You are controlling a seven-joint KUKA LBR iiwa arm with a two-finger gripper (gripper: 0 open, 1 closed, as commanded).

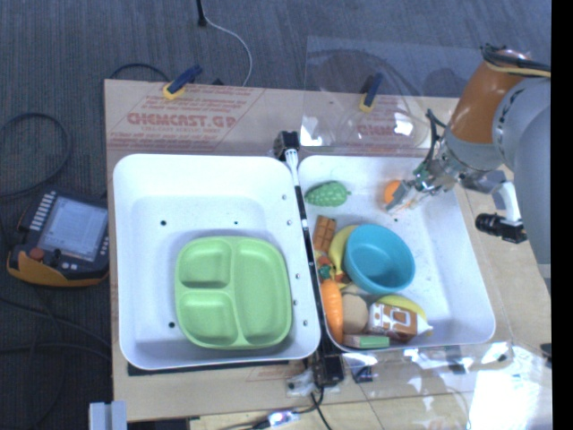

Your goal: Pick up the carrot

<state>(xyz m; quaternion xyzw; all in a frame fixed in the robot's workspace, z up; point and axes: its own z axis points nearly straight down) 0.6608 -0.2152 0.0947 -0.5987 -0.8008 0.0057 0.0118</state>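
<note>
I could not tell from my feed how the jaws stood: the gripper (414, 189) was low over the far part of the right bin (476, 271), and its tip was too small and blurred to read. Starting at the edge nearest the camera, a small printed carton (392, 322) lay against the front wall of that bin with a yellow banana (410, 306) just behind it. The carrot (332, 305) lay near the bin's front left corner, along the wall shared with the other bin and beside a pale rounded item (355, 312), well apart from the gripper. Further back I saw a blue bowl (380, 258) upright near the middle of the bin, and left of it an orange-brown piece (322, 233) by the dividing wall. In the left bin (143, 195), a green divided plate (235, 291) lay flat toward the front. Beyond the bowl, a green knobbly item (326, 193) lay near the far left corner of the right bin, and a small orange object (392, 192) was just beside the gripper's tip; whether they touched I could not make out. The arm's orange band (482, 106) rose above it at the right. A cardboard sheet (188, 119) with red print lay behind the bins.
</note>
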